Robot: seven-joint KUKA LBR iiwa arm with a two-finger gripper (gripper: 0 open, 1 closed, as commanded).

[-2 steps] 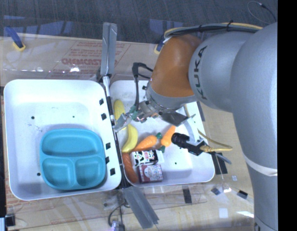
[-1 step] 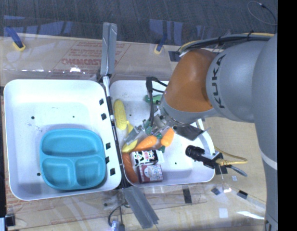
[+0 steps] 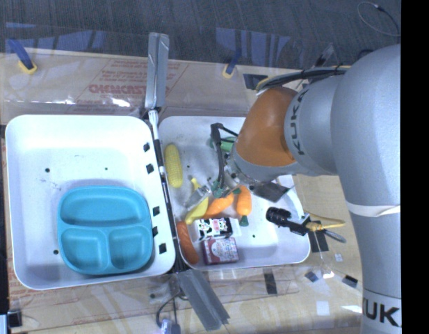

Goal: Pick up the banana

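One banana (image 3: 196, 210), lying in the right bin (image 3: 261, 239).
Gripper (image 3: 220, 184) sits just beside it, over the carrots (image 3: 221, 204); can't tell if it's spread or pinched.

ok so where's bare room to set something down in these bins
Widest free patch: in the left bin, the floor between its far wall and the blue tray. In the right bin, the near right corner beside the maroon carton is bare. Its middle is crowded: corn, banana and carrot sit close under the arm.
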